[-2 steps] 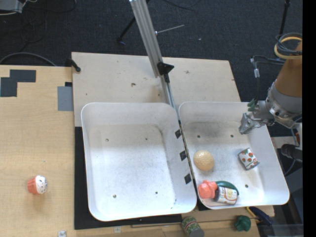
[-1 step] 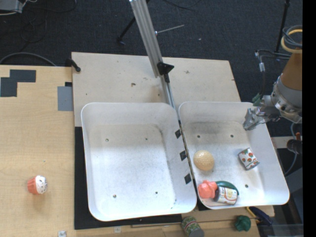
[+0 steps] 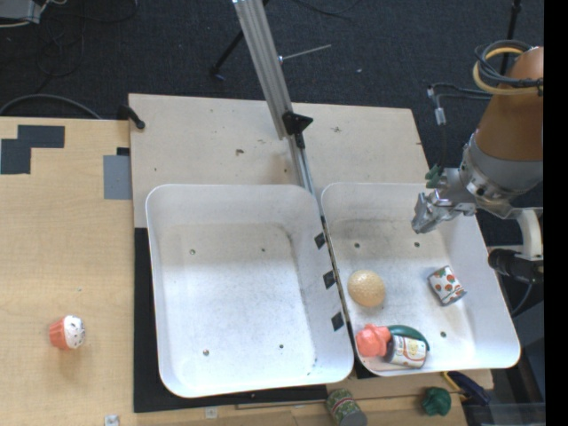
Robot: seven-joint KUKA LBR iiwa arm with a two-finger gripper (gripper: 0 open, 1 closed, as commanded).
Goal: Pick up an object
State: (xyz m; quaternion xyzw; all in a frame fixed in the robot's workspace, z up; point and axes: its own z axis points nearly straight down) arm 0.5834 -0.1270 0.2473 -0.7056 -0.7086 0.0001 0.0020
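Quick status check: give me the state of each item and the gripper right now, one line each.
gripper: above the right bin's upper area, holding nothing visible
tan ball: resting in right bin, free
white patterned packet: lying tilted in right bin
bottle with orange cap: lying on its side at the front rim

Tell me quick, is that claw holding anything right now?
Claw: over the right bin, above the bin floor, nothing visible in it; open or closed cannot be told from here.
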